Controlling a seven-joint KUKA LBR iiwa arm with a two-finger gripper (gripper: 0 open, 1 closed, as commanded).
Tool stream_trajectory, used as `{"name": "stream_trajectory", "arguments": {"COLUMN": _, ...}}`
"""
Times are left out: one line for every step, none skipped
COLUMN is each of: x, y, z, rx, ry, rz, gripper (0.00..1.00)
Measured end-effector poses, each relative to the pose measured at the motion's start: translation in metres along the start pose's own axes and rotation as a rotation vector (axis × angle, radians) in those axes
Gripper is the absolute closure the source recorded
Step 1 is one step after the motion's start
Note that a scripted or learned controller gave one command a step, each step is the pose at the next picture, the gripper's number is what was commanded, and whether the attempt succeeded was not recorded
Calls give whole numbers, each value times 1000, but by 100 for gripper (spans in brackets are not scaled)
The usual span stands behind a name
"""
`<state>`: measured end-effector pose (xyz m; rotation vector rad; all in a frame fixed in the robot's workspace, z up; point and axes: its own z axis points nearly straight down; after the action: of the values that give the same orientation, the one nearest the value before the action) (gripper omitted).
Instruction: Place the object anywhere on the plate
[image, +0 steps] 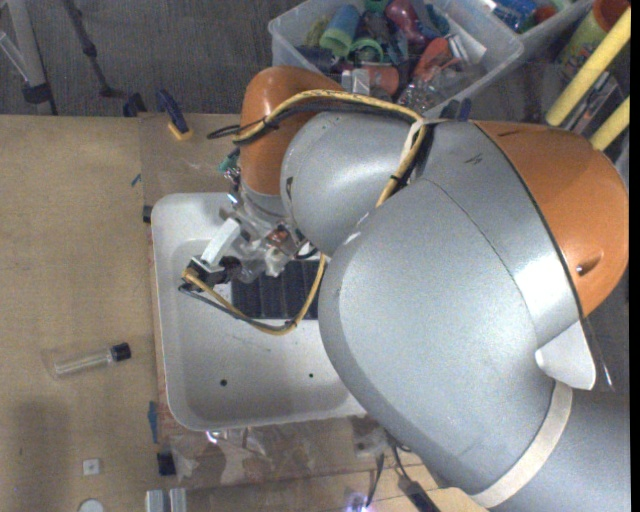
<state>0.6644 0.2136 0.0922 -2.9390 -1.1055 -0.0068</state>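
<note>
My gripper (263, 258) hangs low over the upper part of the left white bin (190, 360), close to its far wall. Right under it lies a dark, flat, ribbed thing (272, 293) on the bin floor; I cannot tell whether the gripper touches it. The grey arm (450, 300) with its orange band covers the right bin and most of the right half of the view.
A clear vial with a black cap (88, 358) lies on the wooden bench left of the bin. A grey tub of colourful toys (395, 40) stands behind the bench. A blue clamp (177, 122) sits at the bench's far edge.
</note>
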Motion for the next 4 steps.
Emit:
{"name": "stream_trajectory", "arguments": {"x": 3, "y": -9, "z": 1, "rx": -6, "ry": 8, "rz": 368, "gripper": 100}}
{"name": "stream_trajectory", "arguments": {"x": -52, "y": 6, "z": -1, "rx": -7, "ry": 9, "rz": 168, "gripper": 100}}
{"name": "stream_trajectory", "arguments": {"x": -50, "y": 2, "z": 0, "rx": 0, "ry": 10, "rz": 167, "gripper": 0}}
{"name": "stream_trajectory", "arguments": {"x": -24, "y": 11, "z": 3, "rx": -3, "ry": 1, "rz": 350, "gripper": 0}}
